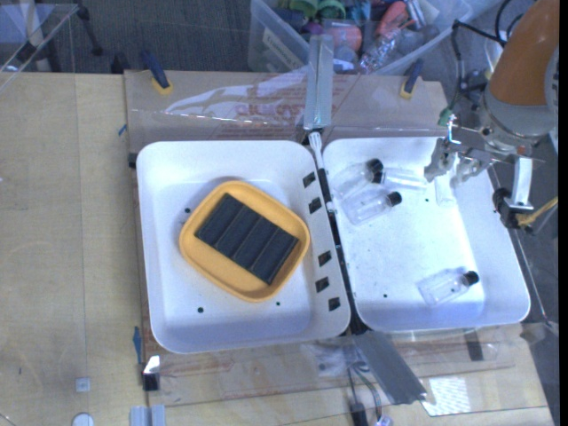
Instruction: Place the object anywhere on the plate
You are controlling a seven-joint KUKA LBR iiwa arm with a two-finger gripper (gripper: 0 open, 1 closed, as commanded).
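The jaws (441, 169) hang over the right bin (497, 304) at its 1 o'clock corner; whether they are wide or narrow I cannot tell. 3 small clear bottles with black caps lie there: 2 (371, 195) at 11 o'clock, 1 (446, 284) at 5 o'clock. The yellow plate (197, 260) sits in the left bin (169, 327). Picking up seems pending; next, lower onto a bottle. No readable writing.
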